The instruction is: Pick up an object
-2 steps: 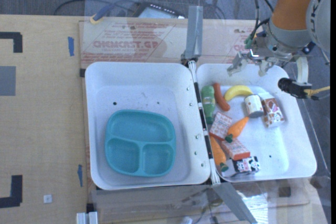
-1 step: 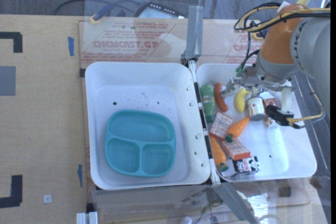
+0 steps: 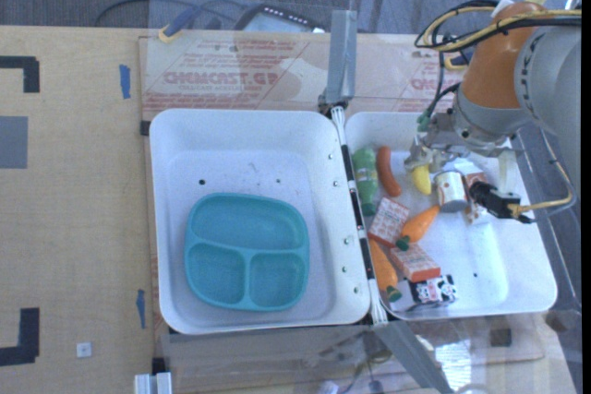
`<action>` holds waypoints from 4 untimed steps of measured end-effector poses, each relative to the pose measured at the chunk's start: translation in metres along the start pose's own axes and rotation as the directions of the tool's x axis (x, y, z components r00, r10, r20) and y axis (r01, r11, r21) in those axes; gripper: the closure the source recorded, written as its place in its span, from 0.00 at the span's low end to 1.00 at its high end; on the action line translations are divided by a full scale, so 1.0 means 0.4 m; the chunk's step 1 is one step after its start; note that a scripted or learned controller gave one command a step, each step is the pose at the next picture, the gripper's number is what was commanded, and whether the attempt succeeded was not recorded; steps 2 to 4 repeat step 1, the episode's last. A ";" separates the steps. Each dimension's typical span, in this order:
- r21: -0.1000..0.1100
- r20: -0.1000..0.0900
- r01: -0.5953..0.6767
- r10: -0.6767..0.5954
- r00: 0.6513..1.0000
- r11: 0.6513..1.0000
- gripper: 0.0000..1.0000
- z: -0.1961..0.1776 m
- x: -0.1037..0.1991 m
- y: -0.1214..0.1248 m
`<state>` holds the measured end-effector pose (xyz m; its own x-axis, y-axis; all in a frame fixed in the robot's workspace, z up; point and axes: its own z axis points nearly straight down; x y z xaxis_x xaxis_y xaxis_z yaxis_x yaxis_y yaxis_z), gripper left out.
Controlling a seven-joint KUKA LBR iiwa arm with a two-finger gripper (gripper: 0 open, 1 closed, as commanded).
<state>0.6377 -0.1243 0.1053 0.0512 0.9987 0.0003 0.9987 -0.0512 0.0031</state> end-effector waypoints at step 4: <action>0.002 0.001 -0.173 0.173 0.985 0.985 1.00 -0.289 0.168 0.046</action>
